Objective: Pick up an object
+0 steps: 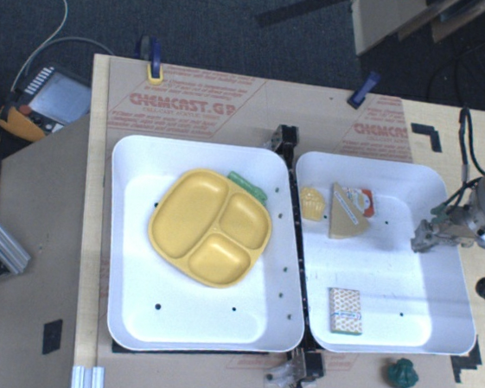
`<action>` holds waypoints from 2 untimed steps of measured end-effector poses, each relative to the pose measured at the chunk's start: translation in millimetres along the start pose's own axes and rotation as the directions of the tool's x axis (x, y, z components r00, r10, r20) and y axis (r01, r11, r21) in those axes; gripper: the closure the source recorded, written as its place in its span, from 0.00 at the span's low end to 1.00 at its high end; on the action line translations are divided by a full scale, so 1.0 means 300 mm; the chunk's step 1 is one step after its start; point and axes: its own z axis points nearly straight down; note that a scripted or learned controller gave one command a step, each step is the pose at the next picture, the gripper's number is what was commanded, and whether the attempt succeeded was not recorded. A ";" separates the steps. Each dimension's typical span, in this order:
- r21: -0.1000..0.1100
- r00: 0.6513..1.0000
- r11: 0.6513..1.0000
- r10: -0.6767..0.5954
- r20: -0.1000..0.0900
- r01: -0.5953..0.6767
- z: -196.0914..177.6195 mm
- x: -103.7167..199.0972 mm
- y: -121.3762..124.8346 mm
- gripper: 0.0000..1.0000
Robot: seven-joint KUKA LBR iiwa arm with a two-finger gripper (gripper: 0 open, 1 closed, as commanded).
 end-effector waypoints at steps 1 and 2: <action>-0.001 1.000 1.000 0.001 0.001 -0.001 -0.185 -0.014 -0.026 1.00; 0.001 1.000 1.000 0.000 0.000 0.000 -0.245 -0.016 -0.023 1.00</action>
